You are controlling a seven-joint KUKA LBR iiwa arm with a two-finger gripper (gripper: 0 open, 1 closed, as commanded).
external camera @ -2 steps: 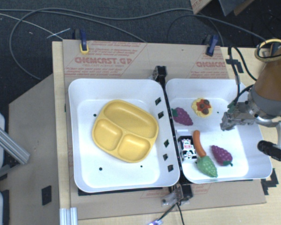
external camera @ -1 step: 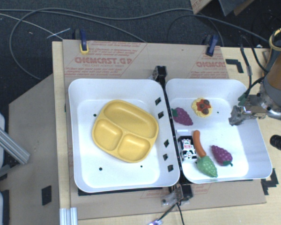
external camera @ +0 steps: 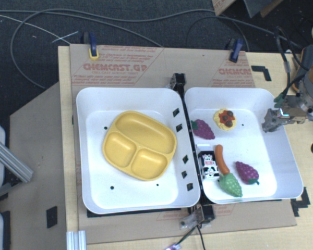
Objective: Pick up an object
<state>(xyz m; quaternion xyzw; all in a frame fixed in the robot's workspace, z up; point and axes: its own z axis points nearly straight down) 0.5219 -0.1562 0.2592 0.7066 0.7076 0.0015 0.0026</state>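
The right bin [external camera: 281, 155] holds several toy foods. A purple grape bunch [external camera: 203, 129] lies near its left wall. A small yellow tart with red berries [external camera: 225, 118] sits toward the back. An orange carrot [external camera: 221, 159] lies in the middle, with a green leafy piece [external camera: 230, 185] at its near end. A second purple grape bunch [external camera: 247, 172] rests to the right of that. A black-and-white toy [external camera: 209, 165] sits at the bin's left wall. My gripper [external camera: 281, 116] hangs over the bin's right rim, apart from all the toys.
The left bin [external camera: 88, 139] holds a yellow divided plate [external camera: 139, 145]. Black clips run along the divider [external camera: 187, 139] between the bins. Blue clamps [external camera: 93, 46] hold the board at the back. Cables trail over the dark floor behind.
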